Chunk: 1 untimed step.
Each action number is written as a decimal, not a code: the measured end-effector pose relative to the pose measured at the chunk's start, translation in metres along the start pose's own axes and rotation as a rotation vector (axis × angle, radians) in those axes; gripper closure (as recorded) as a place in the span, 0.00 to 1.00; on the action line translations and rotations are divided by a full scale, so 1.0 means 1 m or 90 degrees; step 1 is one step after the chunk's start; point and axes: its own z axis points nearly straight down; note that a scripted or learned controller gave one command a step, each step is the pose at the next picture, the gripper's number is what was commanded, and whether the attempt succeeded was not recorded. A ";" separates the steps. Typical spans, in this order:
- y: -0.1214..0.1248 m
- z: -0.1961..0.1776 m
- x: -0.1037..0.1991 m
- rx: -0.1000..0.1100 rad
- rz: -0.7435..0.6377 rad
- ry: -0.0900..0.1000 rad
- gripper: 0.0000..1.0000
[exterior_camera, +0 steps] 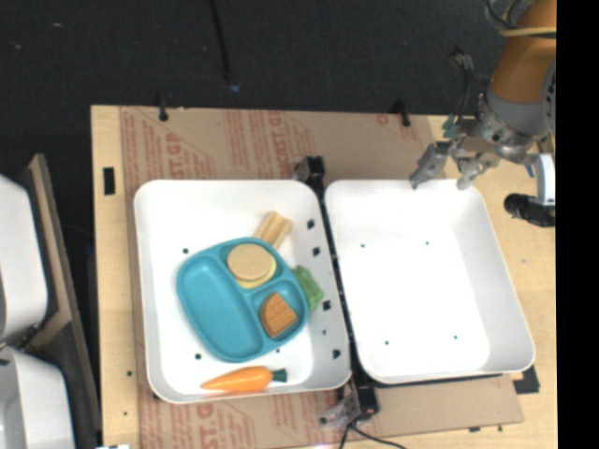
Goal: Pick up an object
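Green thing (310, 288) half hidden behind blue tray (217, 311)

Bench top (187, 143) was light wood/cardboard-coloured board w/ faint red printed lettering along its far and left edges. Small black clips sat on the far edge (164, 112) and a black block near the left edge (109, 181). Floor beyond the bench's far edge (281, 36) was dark, nearly black, w/ a thin dark cable (218, 31) running across it at a slant. Left of the bench: a brown wooden panel edge (54, 251) and white rounded furniture/units (19, 251), partly cut off. Wires bunched at the bench's near edge (351, 419). Light was even, overhead; shadows soft.
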 end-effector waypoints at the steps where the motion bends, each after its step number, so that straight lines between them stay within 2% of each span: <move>1: 0.007 -0.034 -0.028 -0.005 -0.035 -0.002 0.00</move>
